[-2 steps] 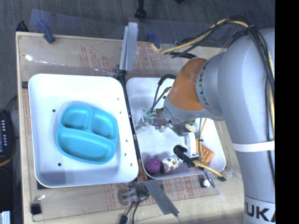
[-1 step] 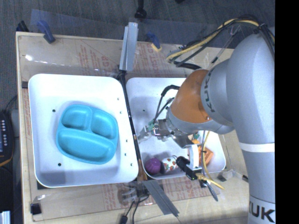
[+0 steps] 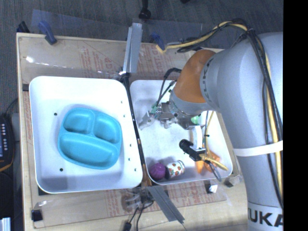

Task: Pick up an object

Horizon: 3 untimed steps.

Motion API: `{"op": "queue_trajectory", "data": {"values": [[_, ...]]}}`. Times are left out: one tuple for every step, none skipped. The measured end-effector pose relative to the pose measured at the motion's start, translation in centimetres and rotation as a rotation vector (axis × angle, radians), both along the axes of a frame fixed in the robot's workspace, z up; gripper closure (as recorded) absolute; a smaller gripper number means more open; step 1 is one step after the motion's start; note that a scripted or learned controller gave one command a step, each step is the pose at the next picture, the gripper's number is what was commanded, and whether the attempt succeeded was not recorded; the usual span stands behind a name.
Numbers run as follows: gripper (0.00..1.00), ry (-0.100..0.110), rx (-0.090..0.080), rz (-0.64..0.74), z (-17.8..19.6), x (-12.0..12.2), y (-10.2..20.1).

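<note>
ball [image 3: 157, 170] and can [image 3: 176, 168] touching, unlifted, at 6 o'clock in right bin [image 3: 161, 146] | my claw [image 3: 155, 120] at 12 o'clock from ball, apart; how open, cannot tell; nothing seen in it | grasp and lift all left | tray [image 3: 91, 137] in left bin [image 3: 43, 95]

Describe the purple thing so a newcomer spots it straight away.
Start at the white bin on the view's right, under the grey arm. Along its bottom edge two small things lie side by side. The purple ball is the left one, plain and round; its neighbour is a pale jar with red marks.
</note>
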<state>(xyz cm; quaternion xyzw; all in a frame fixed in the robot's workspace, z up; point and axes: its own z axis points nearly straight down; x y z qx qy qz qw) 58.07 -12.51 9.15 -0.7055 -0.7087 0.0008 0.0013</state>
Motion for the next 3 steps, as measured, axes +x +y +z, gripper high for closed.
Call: {"op": "queue_trajectory", "data": {"values": [[0.00,-0.001,-0.006,-0.002,0.1,-6.4,0.7],[0.00,-0.005,-0.007,-0.004,0.2,-2.0,1.0],[0.00,-0.013,-0.018,-0.013,0.4,-10.3,1.2]]}}
